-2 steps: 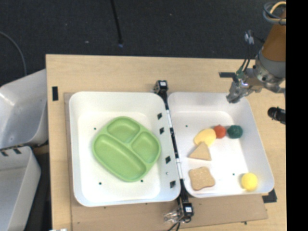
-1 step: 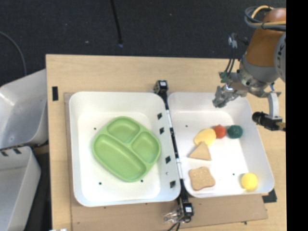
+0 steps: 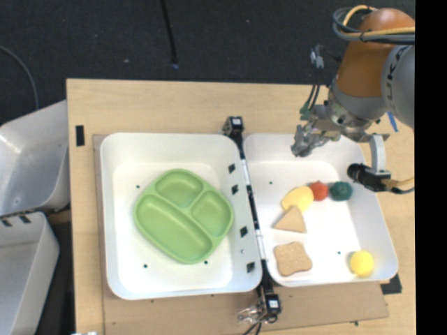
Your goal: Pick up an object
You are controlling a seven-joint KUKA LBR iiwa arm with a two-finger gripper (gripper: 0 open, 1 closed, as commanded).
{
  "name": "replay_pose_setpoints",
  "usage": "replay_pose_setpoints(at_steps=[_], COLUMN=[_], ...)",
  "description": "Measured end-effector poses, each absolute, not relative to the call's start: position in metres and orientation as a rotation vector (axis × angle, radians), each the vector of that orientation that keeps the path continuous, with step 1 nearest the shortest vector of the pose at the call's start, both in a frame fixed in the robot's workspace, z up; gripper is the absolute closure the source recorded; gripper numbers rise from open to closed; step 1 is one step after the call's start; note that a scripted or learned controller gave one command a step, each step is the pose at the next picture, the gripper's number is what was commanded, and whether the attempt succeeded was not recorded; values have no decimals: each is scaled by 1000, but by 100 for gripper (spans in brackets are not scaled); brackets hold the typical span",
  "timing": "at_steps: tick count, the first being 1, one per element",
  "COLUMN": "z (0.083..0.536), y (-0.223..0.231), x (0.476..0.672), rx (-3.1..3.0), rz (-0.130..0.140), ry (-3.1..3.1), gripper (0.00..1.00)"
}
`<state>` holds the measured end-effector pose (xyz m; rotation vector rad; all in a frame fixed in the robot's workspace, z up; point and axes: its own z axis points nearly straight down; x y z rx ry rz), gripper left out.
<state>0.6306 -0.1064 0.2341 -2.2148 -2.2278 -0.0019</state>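
Observation:
My gripper [image 3: 305, 145] hangs over the back edge of the right bin [image 3: 370, 222], above and behind the food pieces. Nothing shows between its fingers. In the right bin lie a yellow piece [image 3: 298, 197], a small red piece [image 3: 319, 190] touching it, a dark green ball [image 3: 341, 190], a tan wedge [image 3: 291, 221], a slice of toast [image 3: 292, 258] and a yellow ball [image 3: 361, 262].
The left bin [image 3: 122, 271] holds a green divided plate [image 3: 183, 216]. A black divider with clips [image 3: 246, 201] runs between the bins. A black part of the arm [image 3: 367, 175] sits over the right bin's right side. A white unit [image 3: 28, 166] stands at the left.

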Motion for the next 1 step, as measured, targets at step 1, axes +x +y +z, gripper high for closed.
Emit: replay_pose_setpoints(at_steps=[1], z=[246], y=[-58], x=[623], rx=[-2214], rz=[-2], ry=[-2228], gripper=[100])
